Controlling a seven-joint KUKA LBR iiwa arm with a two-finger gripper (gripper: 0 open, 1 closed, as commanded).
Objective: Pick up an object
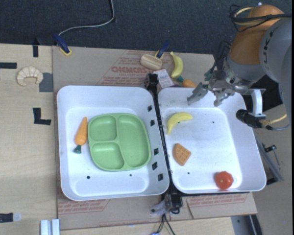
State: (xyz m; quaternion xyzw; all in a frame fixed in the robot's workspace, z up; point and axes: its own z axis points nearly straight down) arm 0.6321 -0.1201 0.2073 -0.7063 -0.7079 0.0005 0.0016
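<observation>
Gripper [208, 96] is hanging over the upper edge of the right bin [245, 151], fingers spread wide with nothing between them. Closest grab is the yellow banana [178, 120], just lower left of it inside that bin.

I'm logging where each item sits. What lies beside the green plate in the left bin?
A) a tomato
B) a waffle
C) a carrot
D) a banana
C: the carrot lies along the left edge of the green plate in the left bin.
</observation>
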